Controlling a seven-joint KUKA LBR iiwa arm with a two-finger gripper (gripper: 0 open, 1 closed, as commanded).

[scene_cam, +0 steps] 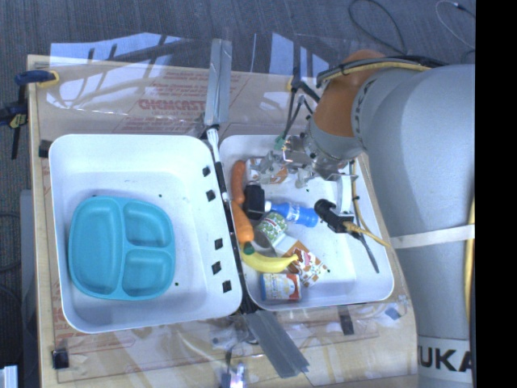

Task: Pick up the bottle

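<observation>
The bottle [292, 214] is small, with a blue label and a pale neck, and lies on its side in the middle of the right bin [380, 275]. My gripper [279, 166] hangs over the far end of that bin, a little beyond the bottle and apart from it. The grey arm with its orange band [343, 103] comes in from the right and covers the bin's right rim.
Around the bottle lie a carrot [240, 204], a black object [254, 199], a round green-patterned can [271, 229], a banana [269, 261], a snack packet [308, 267] and a tin [281, 288]. A black fitting with a yellow cable [333, 216] sits right of the bottle. The left bin [73, 156] holds a blue divided plate [121, 247].
</observation>
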